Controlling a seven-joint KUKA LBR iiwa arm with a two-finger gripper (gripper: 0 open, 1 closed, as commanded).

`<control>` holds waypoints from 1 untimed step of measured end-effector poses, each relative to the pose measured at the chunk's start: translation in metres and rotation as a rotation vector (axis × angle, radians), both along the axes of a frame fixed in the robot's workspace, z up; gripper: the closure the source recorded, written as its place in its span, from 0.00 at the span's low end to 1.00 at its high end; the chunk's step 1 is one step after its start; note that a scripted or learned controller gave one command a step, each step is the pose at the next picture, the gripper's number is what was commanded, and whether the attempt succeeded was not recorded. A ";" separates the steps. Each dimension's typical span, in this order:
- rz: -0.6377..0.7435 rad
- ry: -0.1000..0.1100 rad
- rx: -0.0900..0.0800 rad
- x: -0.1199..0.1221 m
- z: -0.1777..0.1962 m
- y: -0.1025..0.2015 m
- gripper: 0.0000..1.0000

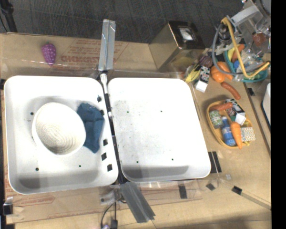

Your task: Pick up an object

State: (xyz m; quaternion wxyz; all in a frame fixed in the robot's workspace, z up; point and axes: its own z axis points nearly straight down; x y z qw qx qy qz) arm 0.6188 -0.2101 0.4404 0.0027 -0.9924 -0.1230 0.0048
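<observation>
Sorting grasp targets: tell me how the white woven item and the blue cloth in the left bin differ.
The white woven item is round, domed and pale; the blue cloth is crumpled, flat and dark. The woven item looks larger. Both lie in the left bin, touching.

Bench with two bins

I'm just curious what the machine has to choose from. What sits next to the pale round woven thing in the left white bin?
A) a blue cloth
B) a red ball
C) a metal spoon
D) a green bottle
A: a crumpled blue cloth lies against the right side of the round woven object in the left bin.
</observation>
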 end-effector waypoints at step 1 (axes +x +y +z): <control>-0.039 -0.001 0.000 -0.010 0.000 0.000 0.00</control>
